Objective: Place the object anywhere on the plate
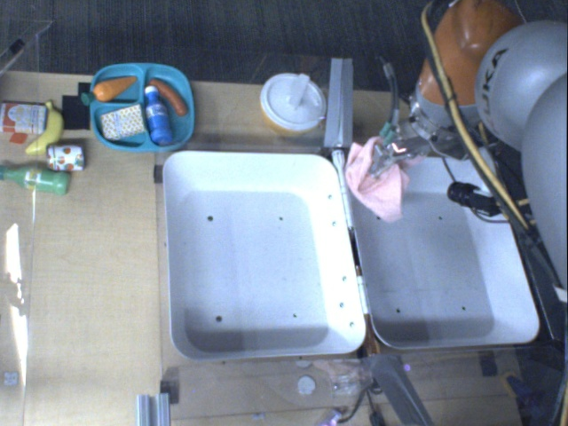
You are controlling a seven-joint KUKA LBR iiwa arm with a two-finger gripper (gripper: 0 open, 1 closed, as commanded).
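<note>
I have the grey arm reaching in over the far right corner of the right bin, orange band up by the wrist. The left bin sits beside it, their rims touching along the middle. On the wooden bench, at its far left corner, I see a blue divided tray with toy food in it, and left of that a banana, a small can and a green bottle. A white lidded cup stands on the bench just behind the left bin's far right corner.

The pink cloth is what I am carrying. It hangs at the far left corner of the right bin, draped close to the shared rim. The gripper looks closed on the cloth's top edge, with the fabric bunched between the fingers and the rest trailing below.

I judge it light, soft and floppy, so it will swing and fold as I move, and it could snag on the rim. A pinch on a gathered fold near the middle would hold better than a loose corner. I cannot pick out a plain plate; the blue tray is the nearest thing to one.
</note>
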